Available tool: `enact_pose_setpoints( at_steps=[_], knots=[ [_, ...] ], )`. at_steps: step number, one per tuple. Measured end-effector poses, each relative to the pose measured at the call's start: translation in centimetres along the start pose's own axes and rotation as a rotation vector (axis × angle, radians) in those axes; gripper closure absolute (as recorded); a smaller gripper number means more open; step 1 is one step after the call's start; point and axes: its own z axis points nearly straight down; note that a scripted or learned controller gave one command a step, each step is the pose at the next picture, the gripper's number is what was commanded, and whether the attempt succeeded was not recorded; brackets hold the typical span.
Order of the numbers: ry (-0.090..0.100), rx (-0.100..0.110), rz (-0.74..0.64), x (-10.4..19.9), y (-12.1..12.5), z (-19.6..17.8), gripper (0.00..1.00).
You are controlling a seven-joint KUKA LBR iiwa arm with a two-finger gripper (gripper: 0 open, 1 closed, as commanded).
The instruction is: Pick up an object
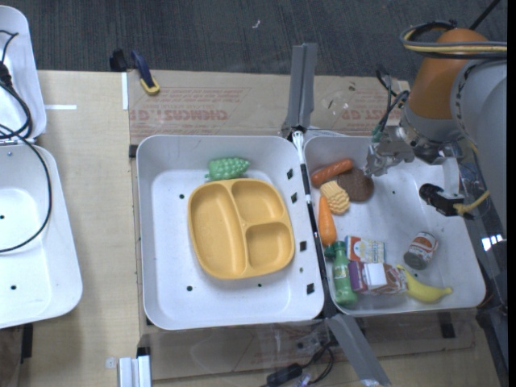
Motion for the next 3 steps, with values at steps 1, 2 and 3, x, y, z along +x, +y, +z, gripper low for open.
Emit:
enact_pose_setpoints(
  at_steps=[1, 2, 3],
  knots=[
    [0.0, 0.0, 0.0, 0.0, 0.0, 0.0, 0.0],
    [0.004, -0.002, -0.073, 2.0, -1.7, 1.6, 0.0],
    [0.0, -0.02, -0.071, 1.8, -1.0, -0.3, 1.0]
  ],
)
